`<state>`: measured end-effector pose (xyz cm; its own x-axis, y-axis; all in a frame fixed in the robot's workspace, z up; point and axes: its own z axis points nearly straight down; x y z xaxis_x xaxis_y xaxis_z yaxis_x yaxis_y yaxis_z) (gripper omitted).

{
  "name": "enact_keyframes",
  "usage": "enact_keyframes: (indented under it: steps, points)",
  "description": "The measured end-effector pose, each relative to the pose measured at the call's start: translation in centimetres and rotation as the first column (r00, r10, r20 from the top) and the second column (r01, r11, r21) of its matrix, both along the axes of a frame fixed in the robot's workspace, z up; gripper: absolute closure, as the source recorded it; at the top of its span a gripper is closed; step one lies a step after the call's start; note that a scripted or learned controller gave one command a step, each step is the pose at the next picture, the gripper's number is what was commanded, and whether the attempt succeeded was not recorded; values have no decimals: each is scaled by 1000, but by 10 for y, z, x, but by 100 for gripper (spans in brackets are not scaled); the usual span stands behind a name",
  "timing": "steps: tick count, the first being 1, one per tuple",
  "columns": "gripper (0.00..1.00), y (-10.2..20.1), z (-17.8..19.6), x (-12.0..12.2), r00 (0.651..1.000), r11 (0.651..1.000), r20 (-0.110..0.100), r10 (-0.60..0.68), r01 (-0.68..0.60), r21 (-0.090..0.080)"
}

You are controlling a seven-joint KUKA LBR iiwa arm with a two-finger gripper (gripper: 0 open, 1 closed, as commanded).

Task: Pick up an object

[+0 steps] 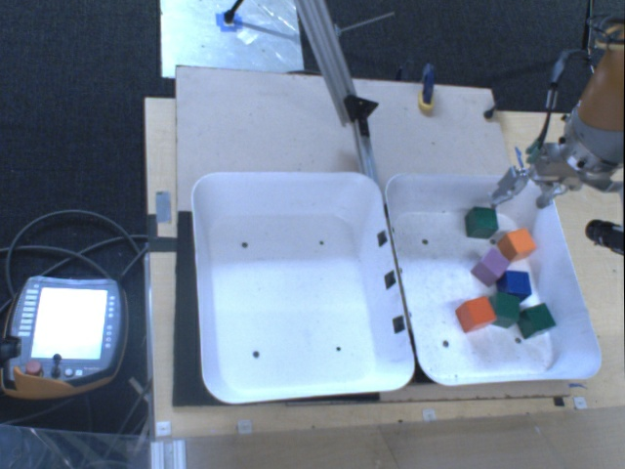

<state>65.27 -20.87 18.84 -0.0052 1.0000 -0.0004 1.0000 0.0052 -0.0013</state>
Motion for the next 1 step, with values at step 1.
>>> enact_keyframes:
  steps: [1]
  points:
    - [0, 0, -58, -9, 1000, 1000, -1, -3, 3, 0]
